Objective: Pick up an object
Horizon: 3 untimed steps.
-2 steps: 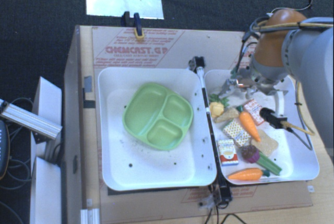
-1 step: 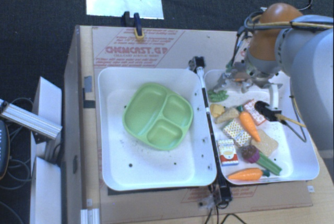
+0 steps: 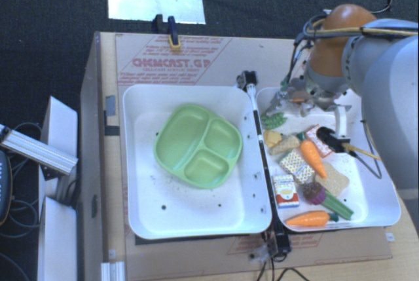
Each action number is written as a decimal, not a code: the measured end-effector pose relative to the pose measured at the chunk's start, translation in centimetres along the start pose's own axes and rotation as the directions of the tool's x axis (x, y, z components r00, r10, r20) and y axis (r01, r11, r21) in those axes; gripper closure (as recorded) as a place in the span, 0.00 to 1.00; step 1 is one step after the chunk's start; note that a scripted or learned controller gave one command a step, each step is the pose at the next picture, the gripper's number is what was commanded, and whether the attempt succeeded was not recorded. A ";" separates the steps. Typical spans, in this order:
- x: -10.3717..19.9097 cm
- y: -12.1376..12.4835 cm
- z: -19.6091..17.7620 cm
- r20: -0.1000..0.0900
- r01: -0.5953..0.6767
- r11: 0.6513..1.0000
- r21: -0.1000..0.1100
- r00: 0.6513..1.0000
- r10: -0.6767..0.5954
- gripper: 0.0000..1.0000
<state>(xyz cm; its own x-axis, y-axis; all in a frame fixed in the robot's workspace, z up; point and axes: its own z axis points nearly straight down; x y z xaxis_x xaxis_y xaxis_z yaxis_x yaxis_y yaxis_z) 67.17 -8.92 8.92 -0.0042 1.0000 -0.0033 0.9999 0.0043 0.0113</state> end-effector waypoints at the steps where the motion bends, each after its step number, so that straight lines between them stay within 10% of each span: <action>1: 0.0 0.0 0.0 0.000 0.000 1.000 0.000 1.000 0.000 0.00; 3: -0.2 -3.7 -0.1 -0.002 -0.003 1.000 -0.002 1.000 0.003 0.00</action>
<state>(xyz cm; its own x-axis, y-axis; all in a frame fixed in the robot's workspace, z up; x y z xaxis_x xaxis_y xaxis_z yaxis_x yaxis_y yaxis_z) 63.46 -9.09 8.97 -0.0016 1.0000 -0.0012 0.9999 0.0016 0.0131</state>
